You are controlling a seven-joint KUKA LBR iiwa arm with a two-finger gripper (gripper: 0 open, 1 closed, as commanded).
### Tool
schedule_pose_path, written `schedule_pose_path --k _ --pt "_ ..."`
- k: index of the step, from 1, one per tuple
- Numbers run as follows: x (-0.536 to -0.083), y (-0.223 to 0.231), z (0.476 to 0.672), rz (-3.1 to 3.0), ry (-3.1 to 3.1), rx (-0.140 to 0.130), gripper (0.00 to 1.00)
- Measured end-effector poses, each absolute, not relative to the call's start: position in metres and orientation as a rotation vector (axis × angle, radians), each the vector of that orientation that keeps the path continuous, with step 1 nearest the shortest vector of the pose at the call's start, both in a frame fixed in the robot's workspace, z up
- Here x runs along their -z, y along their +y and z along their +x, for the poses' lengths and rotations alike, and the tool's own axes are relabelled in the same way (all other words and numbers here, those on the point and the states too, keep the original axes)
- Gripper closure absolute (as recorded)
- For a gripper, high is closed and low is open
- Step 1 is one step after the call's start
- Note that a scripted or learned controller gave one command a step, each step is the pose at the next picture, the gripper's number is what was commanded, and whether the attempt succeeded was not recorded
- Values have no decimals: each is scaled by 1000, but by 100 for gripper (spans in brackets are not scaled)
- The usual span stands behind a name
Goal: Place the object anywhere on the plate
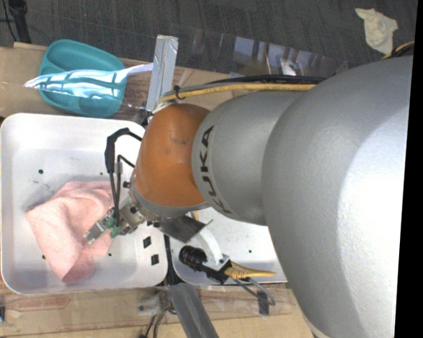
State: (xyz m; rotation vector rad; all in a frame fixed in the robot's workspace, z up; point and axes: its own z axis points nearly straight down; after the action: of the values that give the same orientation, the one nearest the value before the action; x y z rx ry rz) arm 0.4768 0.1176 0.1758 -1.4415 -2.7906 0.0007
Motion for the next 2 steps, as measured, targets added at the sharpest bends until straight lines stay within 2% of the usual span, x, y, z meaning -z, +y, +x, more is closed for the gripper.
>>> schedule_pose_path --k 1,2 --pt "-91 134 476 -1389 -2816 -2 0" --pt "-181 173 476 -1327 -2848 1 0"
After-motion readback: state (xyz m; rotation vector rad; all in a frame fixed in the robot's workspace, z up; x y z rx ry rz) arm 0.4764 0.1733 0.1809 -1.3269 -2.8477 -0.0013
